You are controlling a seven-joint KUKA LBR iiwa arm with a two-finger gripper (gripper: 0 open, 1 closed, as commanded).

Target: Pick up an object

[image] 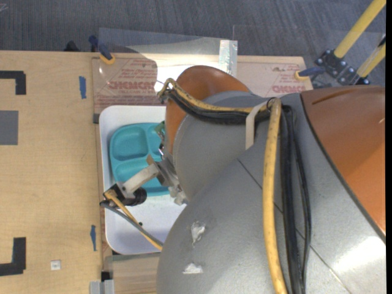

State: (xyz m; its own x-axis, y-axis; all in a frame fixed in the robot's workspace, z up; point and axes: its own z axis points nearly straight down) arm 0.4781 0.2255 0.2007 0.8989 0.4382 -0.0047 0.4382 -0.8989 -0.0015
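Arm (245, 182) bends over the bin (122, 241), where a tray (128, 146) lies; whether its jaws are spread cannot be told; pick seemingly not yet done.

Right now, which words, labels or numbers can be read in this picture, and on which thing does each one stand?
No text can be read with certainty.
Red print on the left part of the pale panel behind the white bin: too blurred to read.
Red print on the right part of the same panel: too blurred to read.
Small white tag on the wooden bench: too small to read.
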